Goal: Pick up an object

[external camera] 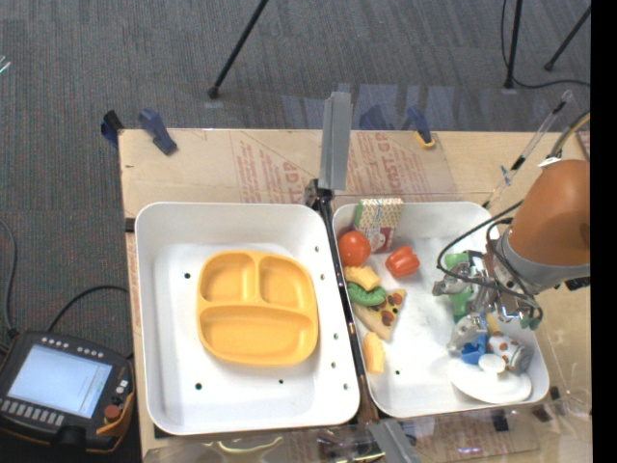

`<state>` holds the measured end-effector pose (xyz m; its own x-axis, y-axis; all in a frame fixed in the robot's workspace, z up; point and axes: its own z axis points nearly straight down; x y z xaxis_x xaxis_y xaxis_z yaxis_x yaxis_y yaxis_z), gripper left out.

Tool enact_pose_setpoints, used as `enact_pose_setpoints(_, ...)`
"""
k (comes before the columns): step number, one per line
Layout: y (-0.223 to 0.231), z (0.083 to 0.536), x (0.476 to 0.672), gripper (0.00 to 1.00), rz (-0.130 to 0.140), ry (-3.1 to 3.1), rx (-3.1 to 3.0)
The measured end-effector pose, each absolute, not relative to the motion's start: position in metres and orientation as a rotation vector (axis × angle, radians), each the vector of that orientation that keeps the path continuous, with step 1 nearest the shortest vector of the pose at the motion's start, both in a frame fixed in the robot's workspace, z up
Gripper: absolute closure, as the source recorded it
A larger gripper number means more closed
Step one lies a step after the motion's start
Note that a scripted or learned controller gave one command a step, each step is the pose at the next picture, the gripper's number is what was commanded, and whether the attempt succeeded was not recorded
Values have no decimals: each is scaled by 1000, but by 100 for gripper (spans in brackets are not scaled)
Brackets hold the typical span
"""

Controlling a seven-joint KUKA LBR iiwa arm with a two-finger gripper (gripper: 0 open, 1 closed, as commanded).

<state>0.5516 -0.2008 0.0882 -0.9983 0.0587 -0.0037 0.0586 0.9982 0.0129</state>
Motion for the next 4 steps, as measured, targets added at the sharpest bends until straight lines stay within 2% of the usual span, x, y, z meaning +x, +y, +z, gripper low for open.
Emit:
enact_pose_setpoints(1, -208, 88, 520, 0, 4, 3136, -96)
enact_pose_setpoints(2, -166, 87, 547, 0, 4, 3128, -260)
enact_pose_setpoints(3, -165, 98, 548, 100, 4, 3125, -267)
enact_pose_setpoints(4, -164, 97, 548, 0, 4, 3126, -268)
